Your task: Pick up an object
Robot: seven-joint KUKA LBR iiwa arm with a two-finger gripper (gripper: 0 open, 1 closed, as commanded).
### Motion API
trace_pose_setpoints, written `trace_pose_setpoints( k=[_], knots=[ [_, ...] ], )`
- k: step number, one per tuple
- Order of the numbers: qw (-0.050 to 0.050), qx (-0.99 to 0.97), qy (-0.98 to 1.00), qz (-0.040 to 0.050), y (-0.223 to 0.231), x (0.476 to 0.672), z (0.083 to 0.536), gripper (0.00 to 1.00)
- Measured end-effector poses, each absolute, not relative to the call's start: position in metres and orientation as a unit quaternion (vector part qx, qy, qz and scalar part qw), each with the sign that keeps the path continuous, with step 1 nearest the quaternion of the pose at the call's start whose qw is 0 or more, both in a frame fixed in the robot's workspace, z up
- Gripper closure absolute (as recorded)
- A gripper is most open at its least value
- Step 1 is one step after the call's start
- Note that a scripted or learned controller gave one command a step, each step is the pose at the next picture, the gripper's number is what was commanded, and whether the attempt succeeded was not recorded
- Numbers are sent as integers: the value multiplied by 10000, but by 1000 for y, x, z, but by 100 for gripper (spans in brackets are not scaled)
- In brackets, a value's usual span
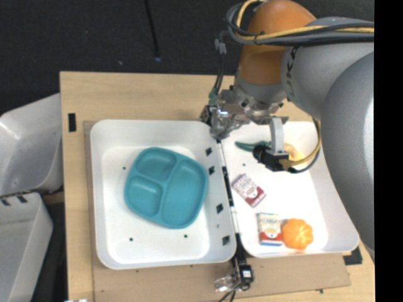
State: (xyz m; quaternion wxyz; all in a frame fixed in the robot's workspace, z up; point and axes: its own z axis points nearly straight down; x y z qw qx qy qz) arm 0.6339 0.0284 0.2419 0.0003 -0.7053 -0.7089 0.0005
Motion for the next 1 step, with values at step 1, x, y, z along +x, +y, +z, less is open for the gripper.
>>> trace_pose_setpoints(
  k=[1],
  knots=[
    [0, -7044, -7098, -12, 82, 633, 252, 100]
  ],
)
